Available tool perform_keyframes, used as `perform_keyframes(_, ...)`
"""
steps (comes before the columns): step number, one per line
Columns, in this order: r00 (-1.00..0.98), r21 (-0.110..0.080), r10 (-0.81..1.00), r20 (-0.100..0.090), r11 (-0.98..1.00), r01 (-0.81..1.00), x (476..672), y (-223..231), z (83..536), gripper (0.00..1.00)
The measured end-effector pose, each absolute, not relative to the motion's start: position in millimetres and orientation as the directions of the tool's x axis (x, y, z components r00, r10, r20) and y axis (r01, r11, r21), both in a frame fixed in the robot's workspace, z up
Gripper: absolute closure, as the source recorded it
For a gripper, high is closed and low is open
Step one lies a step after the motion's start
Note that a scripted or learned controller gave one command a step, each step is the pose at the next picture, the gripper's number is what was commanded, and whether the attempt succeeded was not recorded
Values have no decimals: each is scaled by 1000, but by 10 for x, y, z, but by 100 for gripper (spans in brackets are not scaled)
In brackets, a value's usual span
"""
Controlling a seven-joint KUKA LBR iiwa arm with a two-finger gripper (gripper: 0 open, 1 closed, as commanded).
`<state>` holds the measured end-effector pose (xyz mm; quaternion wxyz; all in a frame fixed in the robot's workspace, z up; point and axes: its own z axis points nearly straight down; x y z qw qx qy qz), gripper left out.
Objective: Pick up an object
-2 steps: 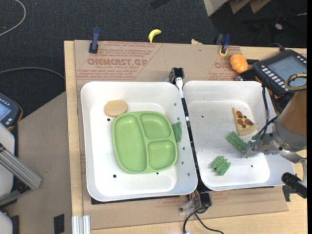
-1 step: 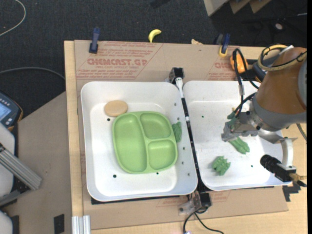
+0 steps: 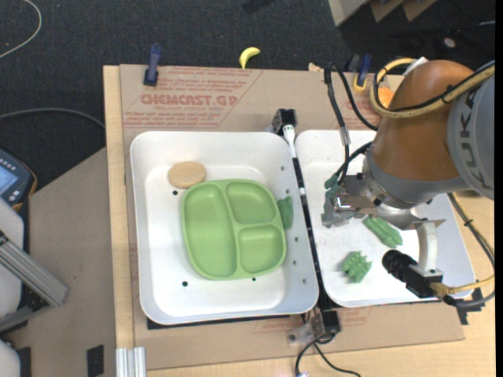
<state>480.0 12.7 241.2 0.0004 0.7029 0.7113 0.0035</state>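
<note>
My gripper (image 3: 338,209) hangs low over the left part of the right bin (image 3: 314,151), under the grey and orange arm. A long green piece (image 3: 383,230) lies just right of the gripper, partly under the wrist. A small knobbly green object (image 3: 356,265) sits nearer the front of that bin, apart from the gripper. In the left bin (image 3: 149,210) a green divided plate (image 3: 233,228) lies flat, with a round tan disc (image 3: 187,174) at its back left corner. A small green piece (image 3: 284,210) rests against the plate's right edge.
The bins stand on a cardboard sheet (image 3: 196,96). A yellow banana-shaped item (image 3: 249,55) and a blue clamp (image 3: 152,65) sit at the sheet's far edge. Black cables run along the wall between the bins. The arm covers much of the right bin's back half.
</note>
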Motion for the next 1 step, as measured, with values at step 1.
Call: perform_keyframes(1, -3, 20, 1000, 2, 3, 1000, 4806, 246, 4829, 100)
